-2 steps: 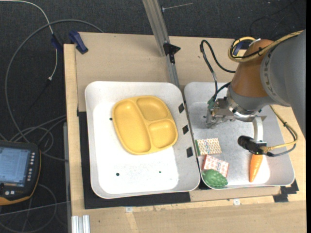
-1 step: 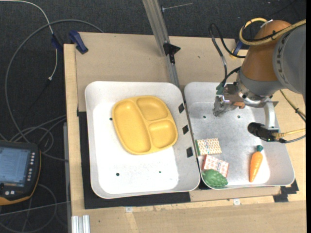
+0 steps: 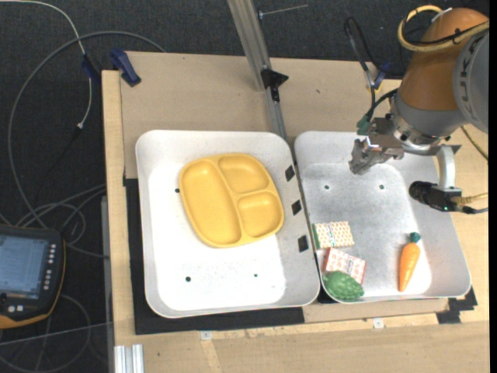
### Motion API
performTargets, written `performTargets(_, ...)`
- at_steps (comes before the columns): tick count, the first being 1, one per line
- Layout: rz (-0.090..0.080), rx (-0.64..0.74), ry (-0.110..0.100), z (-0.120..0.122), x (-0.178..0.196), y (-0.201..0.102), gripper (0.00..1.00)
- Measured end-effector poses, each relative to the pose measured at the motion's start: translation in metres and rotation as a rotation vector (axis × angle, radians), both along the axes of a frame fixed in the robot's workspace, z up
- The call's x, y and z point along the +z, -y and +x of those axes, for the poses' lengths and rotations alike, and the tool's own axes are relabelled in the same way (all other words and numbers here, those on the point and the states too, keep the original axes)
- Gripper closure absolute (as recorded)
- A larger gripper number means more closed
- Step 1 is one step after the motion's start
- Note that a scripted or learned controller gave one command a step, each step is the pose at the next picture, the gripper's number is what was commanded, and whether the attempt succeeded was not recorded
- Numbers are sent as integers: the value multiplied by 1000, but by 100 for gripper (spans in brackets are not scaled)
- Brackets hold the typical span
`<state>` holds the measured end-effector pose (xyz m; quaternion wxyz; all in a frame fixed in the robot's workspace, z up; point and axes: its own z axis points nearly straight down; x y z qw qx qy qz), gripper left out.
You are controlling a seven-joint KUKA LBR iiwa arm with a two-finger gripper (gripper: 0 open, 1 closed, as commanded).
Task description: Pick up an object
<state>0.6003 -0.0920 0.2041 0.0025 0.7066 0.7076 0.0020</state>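
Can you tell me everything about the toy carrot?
The carrot is a small toy, bright orange with a little green top, and looks like smooth plastic. It lies flat on the floor of the right bin, near its right wall, with its green end pointing away from the bin's front edge. Nothing touches it, and the gripper is far off at the bin's back.

Orange toy carrot (image 3: 408, 264) lies upright near right bin's (image 3: 388, 200) front-right corner.

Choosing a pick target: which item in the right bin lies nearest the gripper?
The checkered packet, the topmost of the cluster below the gripper; the carrot lies farther.
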Motion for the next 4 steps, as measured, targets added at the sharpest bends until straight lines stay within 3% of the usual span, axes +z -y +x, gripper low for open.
performTargets(1, 0, 0, -1, 1, 28, 0, 100)
performTargets(4, 4, 4, -12, -69, 25, -157, 100)
